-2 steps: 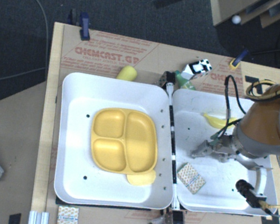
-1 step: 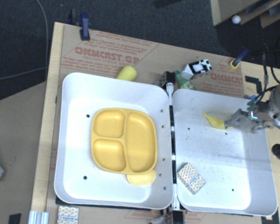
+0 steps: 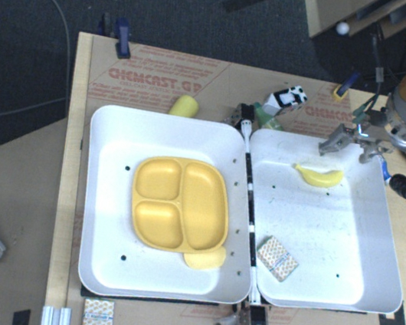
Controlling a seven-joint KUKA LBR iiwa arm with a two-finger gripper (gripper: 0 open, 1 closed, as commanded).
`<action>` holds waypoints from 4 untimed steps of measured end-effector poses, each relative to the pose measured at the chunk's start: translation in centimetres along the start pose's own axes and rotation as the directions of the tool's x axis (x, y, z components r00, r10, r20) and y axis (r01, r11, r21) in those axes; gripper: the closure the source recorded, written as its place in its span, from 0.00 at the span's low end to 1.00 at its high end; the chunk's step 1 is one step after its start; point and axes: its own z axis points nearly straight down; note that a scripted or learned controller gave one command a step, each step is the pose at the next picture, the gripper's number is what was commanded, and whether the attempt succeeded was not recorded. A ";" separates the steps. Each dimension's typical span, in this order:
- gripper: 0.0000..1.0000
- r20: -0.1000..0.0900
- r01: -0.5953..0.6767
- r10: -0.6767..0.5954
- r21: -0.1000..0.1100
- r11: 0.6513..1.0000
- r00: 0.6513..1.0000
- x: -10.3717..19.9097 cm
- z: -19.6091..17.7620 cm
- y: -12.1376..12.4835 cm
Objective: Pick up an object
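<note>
A yellow banana (image 3: pixel 319 175) lies in the far part of the right bin (image 3: pixel 374 250). A small patterned packet (image 3: pixel 277 257) rests near that bin's front left corner. My gripper (image 3: pixel 354 148) hangs over the right bin's far edge, just behind and slightly right of the banana. Its fingers are spread open with nothing between them. In the left bin (image 3: pixel 103 179) sits a yellow divided plate (image 3: pixel 180 204), with a pale yellow piece (image 3: pixel 204 259) poking out from under its front edge.
A yellow cylinder (image 3: pixel 184 105) lies on the cardboard behind the left bin. A black-and-white toy (image 3: pixel 287 98) stands behind the seam between the bins. Another patterned packet (image 3: pixel 98 318) lies in front of the left bin. The right bin's middle is bare.
</note>
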 end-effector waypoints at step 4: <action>1.00 -0.003 -0.001 0.001 0.006 1.000 1.000 7.9 7.3 -7.1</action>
